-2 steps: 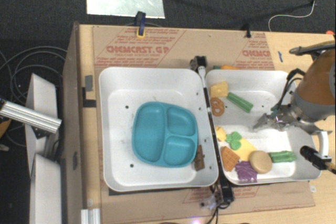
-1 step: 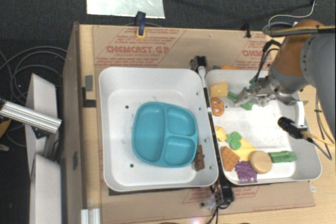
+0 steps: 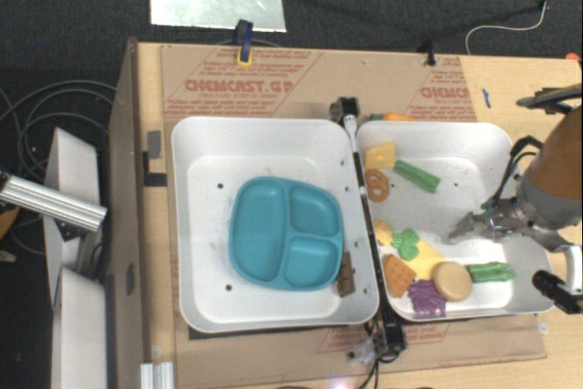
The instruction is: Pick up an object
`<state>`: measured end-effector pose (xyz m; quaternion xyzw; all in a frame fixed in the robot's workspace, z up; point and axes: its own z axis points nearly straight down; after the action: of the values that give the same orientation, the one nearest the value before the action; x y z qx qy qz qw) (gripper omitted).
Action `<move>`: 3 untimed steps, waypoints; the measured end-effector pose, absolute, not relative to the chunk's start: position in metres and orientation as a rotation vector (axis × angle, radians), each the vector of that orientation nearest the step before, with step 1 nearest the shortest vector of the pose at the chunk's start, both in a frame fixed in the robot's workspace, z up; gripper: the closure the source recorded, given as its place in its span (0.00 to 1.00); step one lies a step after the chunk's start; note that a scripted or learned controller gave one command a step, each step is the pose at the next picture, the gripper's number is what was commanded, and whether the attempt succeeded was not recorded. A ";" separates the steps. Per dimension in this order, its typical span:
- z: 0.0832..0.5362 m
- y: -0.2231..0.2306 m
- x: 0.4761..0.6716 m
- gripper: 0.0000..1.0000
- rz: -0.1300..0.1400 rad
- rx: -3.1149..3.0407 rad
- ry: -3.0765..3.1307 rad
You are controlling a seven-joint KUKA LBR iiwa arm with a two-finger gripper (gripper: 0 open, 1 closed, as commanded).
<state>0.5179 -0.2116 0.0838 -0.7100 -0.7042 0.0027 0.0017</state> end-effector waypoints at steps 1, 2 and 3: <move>0.086 -0.152 0.628 0.00 -0.012 -2.213 -2.242; 0.084 -0.211 0.535 0.00 0.006 -2.227 -2.212; 0.086 -0.158 0.621 0.00 -0.011 -2.213 -2.239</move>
<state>0.6209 -0.1580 0.0857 -0.7030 -0.7112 -0.0033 -0.0032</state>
